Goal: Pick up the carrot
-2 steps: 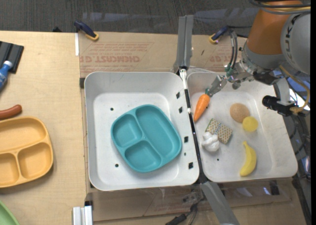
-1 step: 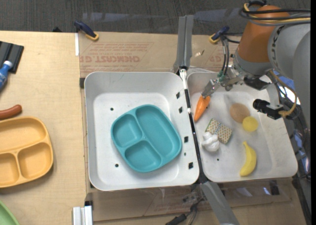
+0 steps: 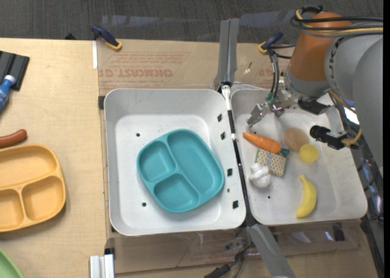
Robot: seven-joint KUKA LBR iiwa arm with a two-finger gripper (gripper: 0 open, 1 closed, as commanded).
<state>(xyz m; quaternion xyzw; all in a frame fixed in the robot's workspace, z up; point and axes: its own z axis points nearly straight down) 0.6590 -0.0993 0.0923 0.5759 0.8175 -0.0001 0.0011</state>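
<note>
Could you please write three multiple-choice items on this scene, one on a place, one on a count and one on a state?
1. Where does the carrot lie?
A. in the right bin
B. on the teal tray
C. on the bench outside both bins

2. How many compartments does the teal tray have?
A. two
B. three
C. five

3. How does the carrot stand to the hand?
A. clamped in it
B. lying free in the bin below it
C. hanging above the bin

Answers: 1 A, the carrot rests on that bin's white floor by its left wall. 2 B, three hollows are visible. 3 B, the carrot lies flat in the bin, apart from the hand.
</note>
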